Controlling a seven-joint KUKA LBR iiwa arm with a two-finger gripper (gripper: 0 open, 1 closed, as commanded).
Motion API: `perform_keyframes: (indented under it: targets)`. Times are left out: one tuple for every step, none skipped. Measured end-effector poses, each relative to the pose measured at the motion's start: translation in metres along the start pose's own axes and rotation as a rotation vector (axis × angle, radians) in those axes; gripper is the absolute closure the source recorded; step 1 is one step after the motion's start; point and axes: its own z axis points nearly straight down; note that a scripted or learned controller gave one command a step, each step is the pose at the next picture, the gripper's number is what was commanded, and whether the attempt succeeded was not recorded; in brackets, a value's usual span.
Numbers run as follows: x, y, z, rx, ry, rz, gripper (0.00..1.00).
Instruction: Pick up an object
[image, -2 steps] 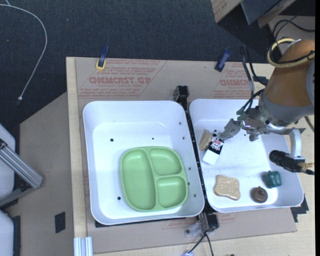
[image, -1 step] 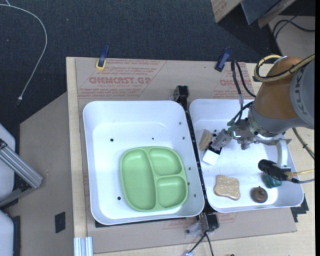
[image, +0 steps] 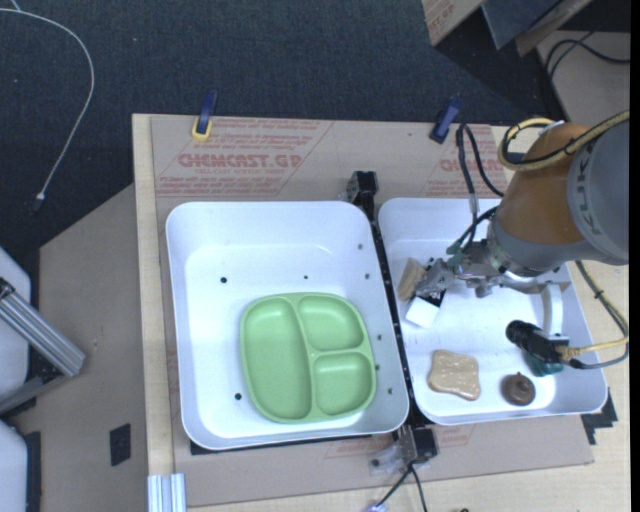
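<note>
Claw (image: 436, 282) hangs low at the 9 o'clock side of the right bin (image: 472, 335); whether it is spread or pressed together cannot be told from this slant. White block (image: 421, 312) lies just beside the claw at its 7 o'clock, and contact cannot be made out. A tan wedge (image: 408, 278) leans by the bin's wall at the claw's 9 o'clock. A flat beige piece (image: 454, 374) lies apart at 6 o'clock, with a brown disc (image: 518, 389) at 4 o'clock. On the bench (image: 250, 150), the left bin (image: 260, 245) holds a green plate (image: 305, 355).
</note>
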Motion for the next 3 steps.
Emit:
perform_keyframes:
  targets:
    - [0.001, 0.002, -0.01, -0.006, 0.002, 0.002, 1.0]
    - [-0.005, 0.009, -0.056, 0.013, -0.001, 0.001, 1.0]
    - [-0.005, 0.011, -0.109, 0.011, -0.001, 0.001, 1.0]
